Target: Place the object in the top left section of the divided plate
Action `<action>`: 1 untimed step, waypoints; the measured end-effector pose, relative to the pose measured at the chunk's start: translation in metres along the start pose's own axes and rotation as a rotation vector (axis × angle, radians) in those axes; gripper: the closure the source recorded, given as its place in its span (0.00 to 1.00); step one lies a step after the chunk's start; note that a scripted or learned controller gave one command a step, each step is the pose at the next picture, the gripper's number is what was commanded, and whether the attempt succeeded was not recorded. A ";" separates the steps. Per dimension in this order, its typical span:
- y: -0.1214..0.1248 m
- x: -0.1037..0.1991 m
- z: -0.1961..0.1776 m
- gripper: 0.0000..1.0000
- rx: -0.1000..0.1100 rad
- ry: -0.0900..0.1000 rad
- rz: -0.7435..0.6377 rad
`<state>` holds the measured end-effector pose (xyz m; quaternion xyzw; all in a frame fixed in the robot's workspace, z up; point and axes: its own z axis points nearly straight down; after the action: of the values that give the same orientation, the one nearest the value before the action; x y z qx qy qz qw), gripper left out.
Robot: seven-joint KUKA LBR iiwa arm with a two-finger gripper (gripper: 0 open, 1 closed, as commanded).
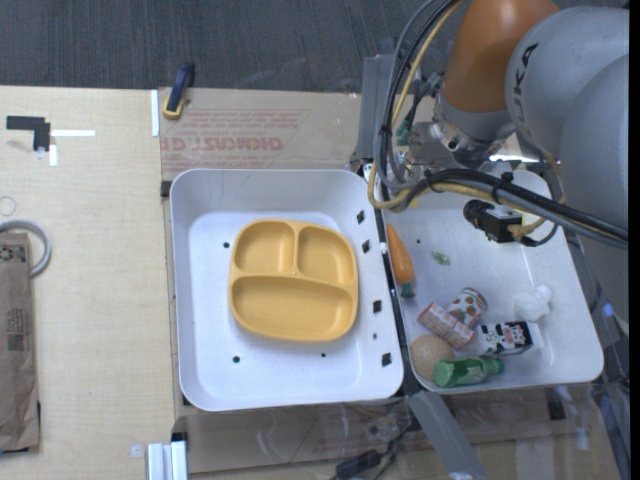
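My grey arm with its orange band reaches in over the far end of the right-hand shallow white bin. My pincer sits low among the yellow and black cables at the bin's far left corner, and I cannot tell from here whether it is released or clenched.

The yellow divided plastic plate lies flat in the left-hand shallow white bin, a little toward the far side. Its two smaller sections are on the far side and its one long section on the near side. All three sections are bare, the top left one included.

The loose things are all in the right-hand bin. An orange toy carrot with a green tip lies along the bin's left wall, just below my pincer. Toward the near end lie a small red-and-white printed carton, a tan rounded object, a green plastic bottle on its side, a black-and-white carton and a white lumpy object. A small green scrap lies apart near the bin's middle.

Both bins rest on the light wooden worktop.
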<state>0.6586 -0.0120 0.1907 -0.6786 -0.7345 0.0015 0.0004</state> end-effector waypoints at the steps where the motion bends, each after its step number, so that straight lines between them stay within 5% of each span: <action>1: -0.013 0.069 0.000 1.00 -0.001 -0.001 -0.163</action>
<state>0.6400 0.0553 0.1910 -0.6165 -0.7874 0.0013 0.0000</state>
